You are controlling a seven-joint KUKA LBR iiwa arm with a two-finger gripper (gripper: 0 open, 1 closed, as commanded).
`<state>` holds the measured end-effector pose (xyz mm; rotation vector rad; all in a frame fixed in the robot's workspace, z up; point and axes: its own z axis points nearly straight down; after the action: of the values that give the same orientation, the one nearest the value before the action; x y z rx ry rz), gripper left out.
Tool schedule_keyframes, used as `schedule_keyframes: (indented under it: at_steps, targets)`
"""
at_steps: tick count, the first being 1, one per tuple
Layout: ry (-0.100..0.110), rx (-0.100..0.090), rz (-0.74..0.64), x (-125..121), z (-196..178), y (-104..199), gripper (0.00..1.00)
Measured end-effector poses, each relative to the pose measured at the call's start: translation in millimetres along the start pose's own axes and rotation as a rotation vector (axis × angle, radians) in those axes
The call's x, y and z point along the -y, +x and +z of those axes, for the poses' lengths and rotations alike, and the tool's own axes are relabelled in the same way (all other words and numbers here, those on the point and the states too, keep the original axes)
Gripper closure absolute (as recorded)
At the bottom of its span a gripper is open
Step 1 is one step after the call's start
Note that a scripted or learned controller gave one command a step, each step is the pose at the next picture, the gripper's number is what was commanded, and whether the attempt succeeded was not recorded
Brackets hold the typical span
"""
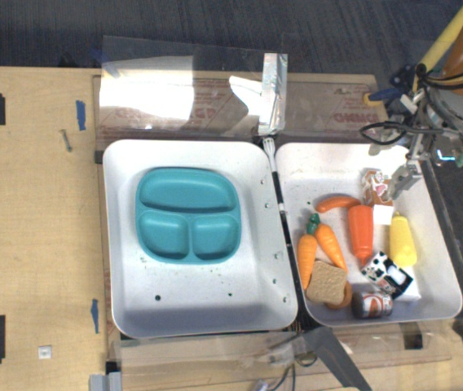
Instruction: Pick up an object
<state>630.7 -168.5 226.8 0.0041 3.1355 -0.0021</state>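
Near right bin's [443, 296] far corner, gripper [407, 176] hovers; jaw state unclear, cannot tell. Yellow corn [402, 241] below: probably light, stiff, smooth; grasp across middle.

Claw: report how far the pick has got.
Done: the claw has reached the right bin, at its far right corner near a small red-and-white object. In hand: nothing visibly lifted; the carrots, corn, bread slice and can all lie in the bin. Left: grasp and raise one object.
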Motion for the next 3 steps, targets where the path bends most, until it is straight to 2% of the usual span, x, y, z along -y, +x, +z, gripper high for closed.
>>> schedule_keyframes:
  at_steps: [1, 2, 3]
  targets:
    - [0.007, 0.02, 0.023, 15.8, 104.2, 11.0, 0.0]
    - [0.001, 0.006, 0.063, -12.1, 133.2, 47.3, 0.0]
    - [-0.001, 0.005, -0.075, -74.0, 137.3, 49.3, 0.0]
